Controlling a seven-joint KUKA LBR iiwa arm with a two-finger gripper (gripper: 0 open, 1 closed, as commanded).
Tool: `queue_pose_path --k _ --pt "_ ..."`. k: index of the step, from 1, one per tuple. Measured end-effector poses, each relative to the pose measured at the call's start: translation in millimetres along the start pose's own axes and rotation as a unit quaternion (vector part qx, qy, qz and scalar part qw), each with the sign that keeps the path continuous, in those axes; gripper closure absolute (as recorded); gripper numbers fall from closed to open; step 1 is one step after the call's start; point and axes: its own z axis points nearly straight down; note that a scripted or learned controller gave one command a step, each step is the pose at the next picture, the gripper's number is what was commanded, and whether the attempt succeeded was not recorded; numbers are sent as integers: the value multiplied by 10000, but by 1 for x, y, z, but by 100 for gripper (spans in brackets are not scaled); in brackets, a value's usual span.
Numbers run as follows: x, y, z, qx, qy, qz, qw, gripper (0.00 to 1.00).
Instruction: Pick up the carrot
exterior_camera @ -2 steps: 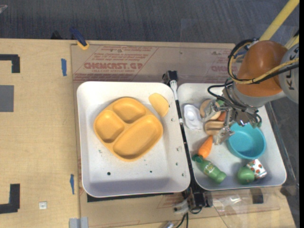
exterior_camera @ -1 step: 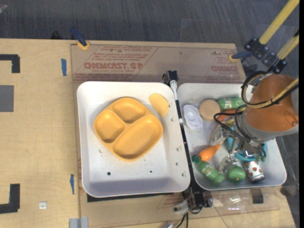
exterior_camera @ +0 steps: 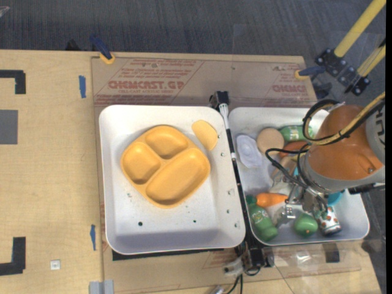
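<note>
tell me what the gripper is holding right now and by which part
It cannot be told. The gripper sits low in the right bin, just right of the carrot, amid clutter; no item shows clearly between its fingers.

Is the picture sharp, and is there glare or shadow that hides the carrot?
Camera view: even lighting, sharp overall; soft glare on the white right bin rim; the carrot is lit and readable, with the claw and orange-banded arm casting slight shade beside it; small items near it are cluttered, harder to separate.
</note>
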Motion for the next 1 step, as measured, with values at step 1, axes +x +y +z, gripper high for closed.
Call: queue_pose_path --k 1 --pt "6 -7 0 -10 14 1064 9943 0"
